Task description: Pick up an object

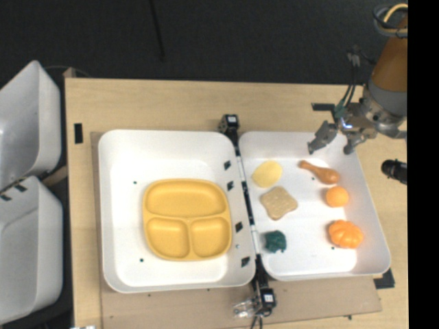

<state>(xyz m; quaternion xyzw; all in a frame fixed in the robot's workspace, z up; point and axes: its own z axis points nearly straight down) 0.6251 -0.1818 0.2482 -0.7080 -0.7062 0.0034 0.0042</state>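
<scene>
Nearest the camera, the right bin holds a green piece, orange pumpkin, orange ball, cracker, yellow piece and drumstick. The end effector hovers above the bin's far edge, fingers spread, holding nothing.

Right bin holds six loose items: pale yellow lemon, tan bread slice, dark green piece. Orange drumstick lies slanted; small orange ball and orange pumpkin sit below it.
</scene>
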